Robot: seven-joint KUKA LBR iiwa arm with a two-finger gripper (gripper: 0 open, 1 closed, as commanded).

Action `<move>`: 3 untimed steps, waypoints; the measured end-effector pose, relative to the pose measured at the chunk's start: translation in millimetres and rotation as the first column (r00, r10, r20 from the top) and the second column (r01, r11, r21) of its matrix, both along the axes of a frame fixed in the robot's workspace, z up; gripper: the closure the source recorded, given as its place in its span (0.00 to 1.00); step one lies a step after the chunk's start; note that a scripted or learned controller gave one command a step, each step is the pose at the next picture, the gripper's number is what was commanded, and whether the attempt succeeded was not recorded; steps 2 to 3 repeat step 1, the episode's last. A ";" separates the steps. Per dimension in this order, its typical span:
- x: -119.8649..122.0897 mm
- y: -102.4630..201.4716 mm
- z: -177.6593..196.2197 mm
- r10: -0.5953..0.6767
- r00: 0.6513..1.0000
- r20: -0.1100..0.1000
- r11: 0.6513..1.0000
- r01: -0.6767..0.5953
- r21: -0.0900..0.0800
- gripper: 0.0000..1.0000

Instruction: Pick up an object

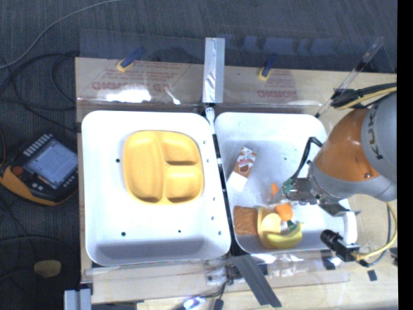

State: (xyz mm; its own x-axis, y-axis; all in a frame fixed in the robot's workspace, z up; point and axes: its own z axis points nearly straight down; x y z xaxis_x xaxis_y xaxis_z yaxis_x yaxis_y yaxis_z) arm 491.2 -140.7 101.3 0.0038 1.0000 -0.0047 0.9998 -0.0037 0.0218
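The gripper hangs low in the right bin, right over a heap of toy food, so I think it should go straight down on just one piece and squeeze slowly. A small orange piece sits just under the gripper, touching the banana, and a brown slice lies just left of the banana. I cannot tell how wide the jaws are, or if they hold anything.
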 end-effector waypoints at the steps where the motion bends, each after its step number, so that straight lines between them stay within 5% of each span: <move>1: 14.2 83.4 159.7 0.047 0.999 -0.024 0.999 -0.047 0.003 1.00; 3: 14.2 83.4 159.7 0.047 0.999 -0.024 0.999 -0.047 0.003 1.00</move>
